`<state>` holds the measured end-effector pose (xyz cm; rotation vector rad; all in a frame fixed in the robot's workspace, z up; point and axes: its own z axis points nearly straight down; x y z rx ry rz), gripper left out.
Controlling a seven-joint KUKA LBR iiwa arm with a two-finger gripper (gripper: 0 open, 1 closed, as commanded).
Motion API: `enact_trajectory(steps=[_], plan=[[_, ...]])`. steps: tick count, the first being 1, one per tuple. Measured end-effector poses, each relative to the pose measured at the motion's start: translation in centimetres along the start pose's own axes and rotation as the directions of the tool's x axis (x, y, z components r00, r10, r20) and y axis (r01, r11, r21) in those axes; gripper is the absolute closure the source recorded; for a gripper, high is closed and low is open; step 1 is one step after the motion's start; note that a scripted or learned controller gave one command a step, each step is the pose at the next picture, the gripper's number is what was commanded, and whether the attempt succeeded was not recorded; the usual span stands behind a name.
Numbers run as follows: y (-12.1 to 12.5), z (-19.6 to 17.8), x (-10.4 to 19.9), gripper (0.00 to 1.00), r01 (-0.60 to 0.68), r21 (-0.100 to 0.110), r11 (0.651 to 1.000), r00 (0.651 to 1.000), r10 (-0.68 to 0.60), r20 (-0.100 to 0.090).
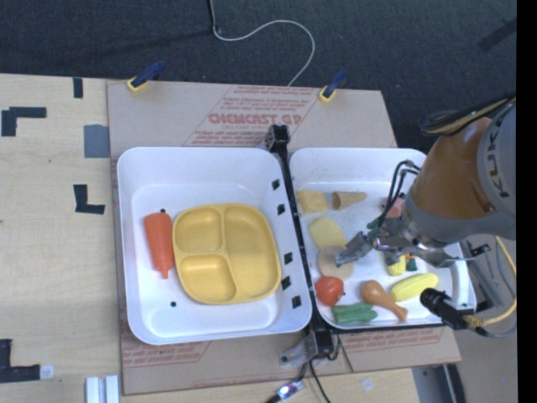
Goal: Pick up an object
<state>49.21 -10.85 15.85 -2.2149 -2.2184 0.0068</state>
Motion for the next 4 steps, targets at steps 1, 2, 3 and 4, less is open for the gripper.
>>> enact_trajectory(steps=[1,2,3,4], plan=[[0.2,4.9,0.9,0.0,0.0,0.0,1.0,1.0,0.0,0.0],[0.2,7.5,1.0,0.0,0.0,-0.005,1.0,1.0,0.0,0.001],[0.2,6.4,1.0,1.0,-0.001,-0.005,1.0,1.0,0.001,0.002],[0.8,2.0,0.6,1.0,-0.001,-0.009,1.0,1.0,0.001,0.002]])
